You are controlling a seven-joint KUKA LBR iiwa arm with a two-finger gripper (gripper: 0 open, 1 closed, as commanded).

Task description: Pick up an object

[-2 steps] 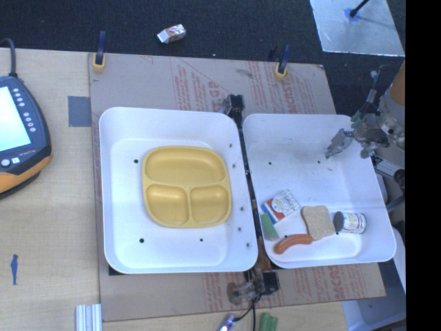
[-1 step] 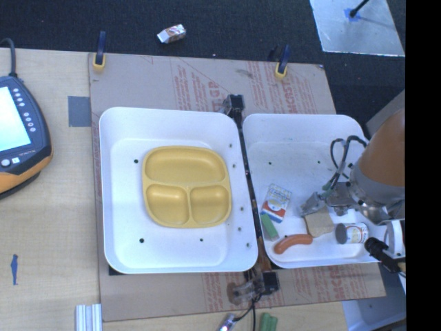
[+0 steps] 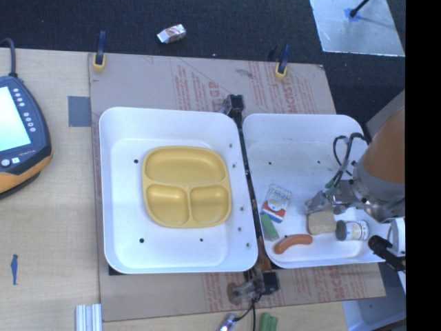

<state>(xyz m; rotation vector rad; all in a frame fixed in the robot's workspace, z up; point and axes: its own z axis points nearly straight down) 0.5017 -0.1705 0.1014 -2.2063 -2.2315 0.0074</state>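
In the right bin (image 3: 296, 133), my gripper (image 3: 324, 201) hangs low near the right side, just above a tan block (image 3: 320, 223). Whether it touches the block is unclear. A small white bottle with a dark cap (image 3: 353, 230) lies right of the block. An orange-red sausage (image 3: 293, 243) rests near the bin's front wall. A white carton with blue, red and green print (image 3: 275, 202) lies to the left, with a small green piece (image 3: 268, 227) below it. The arm's orange band (image 3: 389, 147) rises at the right edge.
The left bin (image 3: 117, 185) holds a yellow three-part plate (image 3: 186, 185). A teach pendant (image 3: 17, 133) lies at the bench's left edge. Clamps (image 3: 281, 61) stand along the cardboard's far edge, and a dark cable loop (image 3: 344, 150) sits beside the wrist.
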